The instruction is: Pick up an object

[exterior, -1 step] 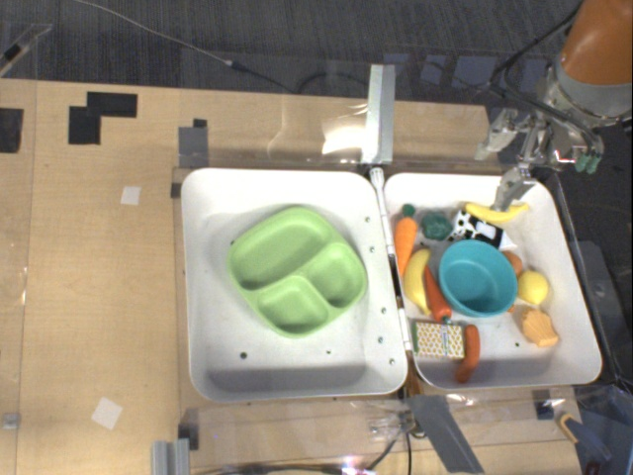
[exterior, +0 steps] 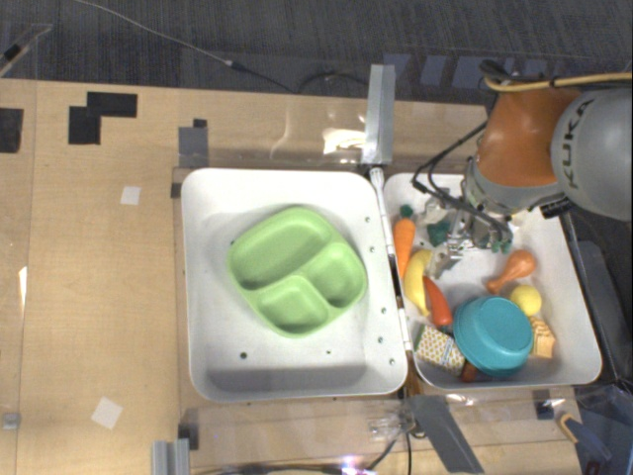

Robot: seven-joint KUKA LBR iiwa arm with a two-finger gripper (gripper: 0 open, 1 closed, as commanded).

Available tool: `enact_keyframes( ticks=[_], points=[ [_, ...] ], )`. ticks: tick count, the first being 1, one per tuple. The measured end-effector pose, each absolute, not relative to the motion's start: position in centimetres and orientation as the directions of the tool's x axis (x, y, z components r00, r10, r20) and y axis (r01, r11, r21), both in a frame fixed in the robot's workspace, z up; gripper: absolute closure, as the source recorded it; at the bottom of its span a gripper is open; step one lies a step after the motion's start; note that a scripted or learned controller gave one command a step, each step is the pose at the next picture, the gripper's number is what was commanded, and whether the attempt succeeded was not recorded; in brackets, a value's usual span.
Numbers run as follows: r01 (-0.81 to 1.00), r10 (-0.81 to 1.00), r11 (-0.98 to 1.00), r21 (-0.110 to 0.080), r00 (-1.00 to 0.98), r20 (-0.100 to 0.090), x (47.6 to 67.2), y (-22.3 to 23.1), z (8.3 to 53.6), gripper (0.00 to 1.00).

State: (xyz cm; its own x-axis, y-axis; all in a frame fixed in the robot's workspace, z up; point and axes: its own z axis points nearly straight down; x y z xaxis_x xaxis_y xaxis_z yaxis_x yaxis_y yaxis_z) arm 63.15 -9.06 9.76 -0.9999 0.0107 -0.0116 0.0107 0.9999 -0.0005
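The right bin [exterior: 579, 349] holds several toy foods. An orange carrot [exterior: 404, 242] lies along its left wall, with a yellow banana [exterior: 417, 271] and a red chili [exterior: 438, 303] below it. A teal bowl [exterior: 494, 333] sits near the front, a brown drumstick [exterior: 510, 268] and a yellow lemon [exterior: 527, 299] to its upper right. A checkered block [exterior: 439, 349] lies at the front left. My gripper [exterior: 461, 236] hangs low in the bin's back part, just right of the carrot and above the banana. Nothing shows in its grasp.
The left bin [exterior: 213, 354] holds a green divided plate [exterior: 296, 269] in its middle. A metal post [exterior: 380, 107] stands between the bins at the back. The arm's orange band [exterior: 519, 139] and cables hang over the right bin's back edge.
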Motion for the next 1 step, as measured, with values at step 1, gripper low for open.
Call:
enact_keyframes(
  ticks=[1],
  points=[
    [0.133, 0.133, 0.991, 0.002, -0.991, -0.016, 60.45, -8.15, 8.99, 0.0]
  ],
)
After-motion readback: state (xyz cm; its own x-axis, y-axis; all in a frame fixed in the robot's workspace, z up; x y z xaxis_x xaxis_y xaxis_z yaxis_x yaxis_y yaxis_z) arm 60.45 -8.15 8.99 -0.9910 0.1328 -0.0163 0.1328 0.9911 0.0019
